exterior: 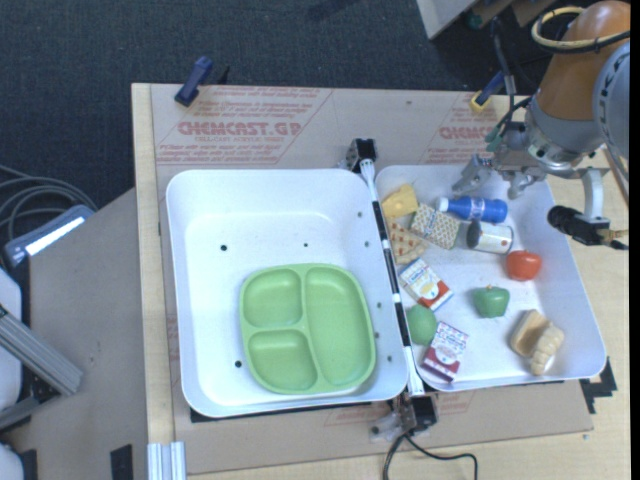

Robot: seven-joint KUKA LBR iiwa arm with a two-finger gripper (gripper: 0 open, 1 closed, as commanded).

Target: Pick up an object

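Observation:
My gripper (pixel 497 180) hangs over the far part of the right bin (pixel 580 298), its two fingers spread open with nothing between them. Just below it lies a blue bottle (pixel 478 208) on its side. Near the bottle are a white and black cylinder (pixel 493 238), a checkered packet (pixel 435 226), a yellow wedge (pixel 400 203) and a waffle-like cracker (pixel 404 239). Further forward lie a red tomato (pixel 523 264), a green pepper (pixel 490 301), a bread piece (pixel 535 336), a small carton (pixel 425 284), a green lime (pixel 421 323) and a red and white packet (pixel 446 351).
The left bin (pixel 200 228) holds a green divided plate (pixel 305 326). A black clip (pixel 361 153) sits at the far end of the wall between the bins. The arm's grey body and orange band (pixel 585 43) rise at the upper right.

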